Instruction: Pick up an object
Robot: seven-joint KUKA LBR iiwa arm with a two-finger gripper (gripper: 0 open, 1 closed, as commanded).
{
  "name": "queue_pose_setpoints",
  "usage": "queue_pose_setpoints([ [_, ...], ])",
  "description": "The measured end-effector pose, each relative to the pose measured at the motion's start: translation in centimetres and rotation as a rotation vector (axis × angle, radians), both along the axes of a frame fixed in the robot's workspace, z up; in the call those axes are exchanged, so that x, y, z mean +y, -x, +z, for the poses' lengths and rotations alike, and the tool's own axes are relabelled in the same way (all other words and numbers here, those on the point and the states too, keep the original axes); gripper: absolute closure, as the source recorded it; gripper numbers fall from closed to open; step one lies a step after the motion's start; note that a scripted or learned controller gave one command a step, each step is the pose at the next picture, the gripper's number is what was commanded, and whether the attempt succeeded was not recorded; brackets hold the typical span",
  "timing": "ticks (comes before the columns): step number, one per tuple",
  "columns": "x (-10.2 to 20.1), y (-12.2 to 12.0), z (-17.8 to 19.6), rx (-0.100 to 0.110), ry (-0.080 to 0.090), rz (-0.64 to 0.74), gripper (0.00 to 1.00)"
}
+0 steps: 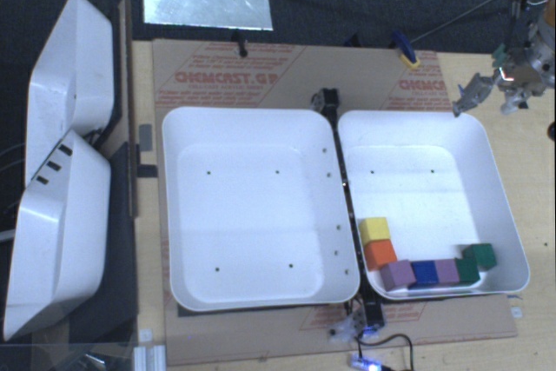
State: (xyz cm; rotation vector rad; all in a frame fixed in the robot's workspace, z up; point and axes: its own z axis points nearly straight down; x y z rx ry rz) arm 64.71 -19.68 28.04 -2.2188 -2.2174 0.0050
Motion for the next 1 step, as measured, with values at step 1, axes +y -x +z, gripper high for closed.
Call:
queue_pose_setpoints([
  [1, 0.04, -0.11, 0.40, -0.007, 0.001, 0.001, 0.00],
])
